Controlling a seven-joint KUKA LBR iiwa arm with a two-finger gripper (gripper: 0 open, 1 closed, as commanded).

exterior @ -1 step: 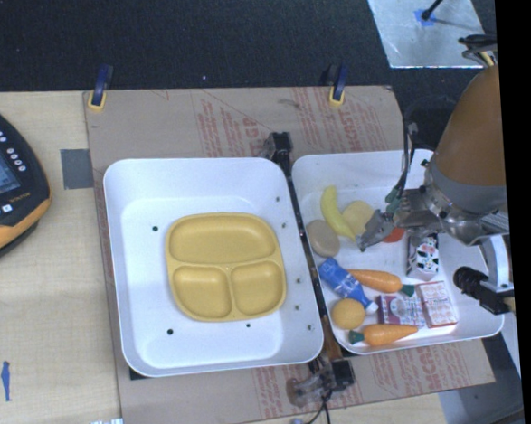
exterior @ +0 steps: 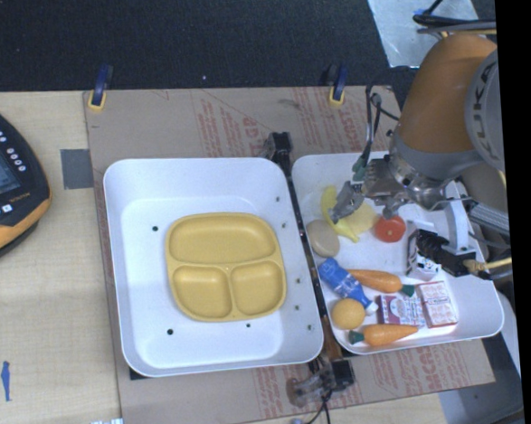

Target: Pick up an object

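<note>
My gripper point(exterior: 345, 203) hangs low over the upper left part of the right bin point(exterior: 490, 313), right above a yellow soft object point(exterior: 357, 223) that it partly covers. Beside it lie a beige stone-like lump point(exterior: 323, 239) and a red tomato point(exterior: 390, 229). Further toward the front are a blue packet point(exterior: 342, 280), a carrot point(exterior: 377, 280), a yellow lemon point(exterior: 348, 314), a second carrot point(exterior: 385, 334) and a red-and-white carton point(exterior: 423, 307).
The left bin point(exterior: 133, 261) holds a yellow divided plate point(exterior: 226, 264). A teach pendant point(exterior: 1, 189) lies on the bench at the far left. The arm's grey and orange body point(exterior: 444, 103) looms over the right bin's back right corner.
</note>
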